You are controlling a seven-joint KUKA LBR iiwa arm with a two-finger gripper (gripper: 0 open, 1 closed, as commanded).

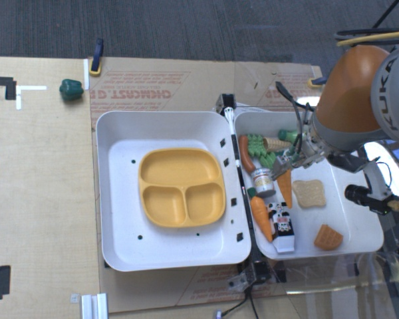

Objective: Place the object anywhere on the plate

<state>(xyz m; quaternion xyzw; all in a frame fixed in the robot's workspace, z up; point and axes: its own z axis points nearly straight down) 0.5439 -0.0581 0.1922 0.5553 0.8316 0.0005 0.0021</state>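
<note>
Yellow divided plate (182,186) bare, nothing placed. Gripper (287,159) low over the toy food in the bin right of it; grip state unreadable. Pick and transfer remain.

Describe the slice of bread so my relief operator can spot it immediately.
Look in the right bin, past the yellow plate in the left bin. The bread slice lies flat near the middle, just right of an upright carrot. It is pale tan and squarish, unlike the smaller orange wedge below it.
</note>
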